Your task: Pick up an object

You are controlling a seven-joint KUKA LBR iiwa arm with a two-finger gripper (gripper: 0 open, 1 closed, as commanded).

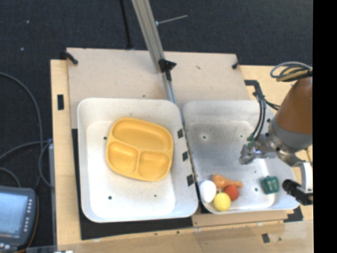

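In the right bin (216, 120), near its front edge, lies a cluster of small objects: a white egg-shaped piece (208, 190), a yellow ball (222, 201), a red piece (232, 192) and an orange piece (221, 181). A green block (270, 184) sits apart at the front right. My gripper (251, 154) hangs over the right part of that bin, above and between the cluster and the green block, with nothing seen between its fingers.
The left bin (95, 199) holds a yellow divided plate (140, 148). A slanted metal pole (150, 30) rises from the back between the bins. Cables (288, 70) loop at the arm's upper right.
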